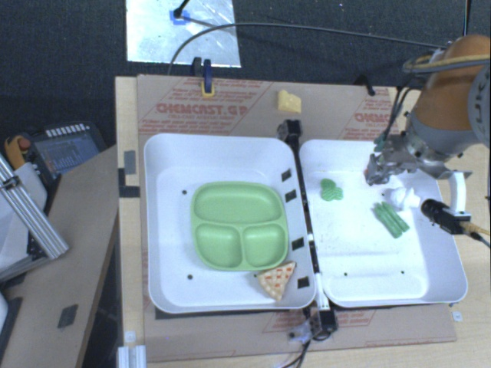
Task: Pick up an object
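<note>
End effector (377, 173) is being held low over the right bin (360, 282), near its far right part.

Whether it is open or closed cannot be told. A green ridged piece (390, 219), a small white object (402, 198) and a small green broccoli-like piece (331, 190) are lying in the right bin, none seen gripped. A green divided plate (238, 225) is sitting in the left bin (169, 167), with a pizza slice (276, 280) lying just beside its near edge.
</note>
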### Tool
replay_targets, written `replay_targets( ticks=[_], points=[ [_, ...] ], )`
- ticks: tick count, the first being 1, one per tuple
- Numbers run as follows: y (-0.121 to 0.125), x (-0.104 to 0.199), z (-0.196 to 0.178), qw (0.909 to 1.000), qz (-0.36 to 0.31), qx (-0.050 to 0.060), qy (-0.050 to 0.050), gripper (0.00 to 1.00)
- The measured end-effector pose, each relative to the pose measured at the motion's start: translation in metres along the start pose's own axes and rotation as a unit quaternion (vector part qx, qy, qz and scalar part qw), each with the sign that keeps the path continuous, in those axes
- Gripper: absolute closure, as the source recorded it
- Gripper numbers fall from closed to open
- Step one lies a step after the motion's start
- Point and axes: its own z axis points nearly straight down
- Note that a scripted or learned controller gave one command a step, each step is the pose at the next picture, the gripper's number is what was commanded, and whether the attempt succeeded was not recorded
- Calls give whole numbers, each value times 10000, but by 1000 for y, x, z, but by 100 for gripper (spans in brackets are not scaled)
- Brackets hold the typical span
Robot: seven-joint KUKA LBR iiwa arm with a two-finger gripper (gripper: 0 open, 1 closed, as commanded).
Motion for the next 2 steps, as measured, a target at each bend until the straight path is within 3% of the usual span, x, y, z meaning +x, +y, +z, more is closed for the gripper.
replay_targets(
  ticks=[1, 2],
  points=[
    [1, 0, -4, 10000, -8, 22, 7, 100],
    [-21, 60, -8, 10000, -51, 36, 19, 100]
  ],
)
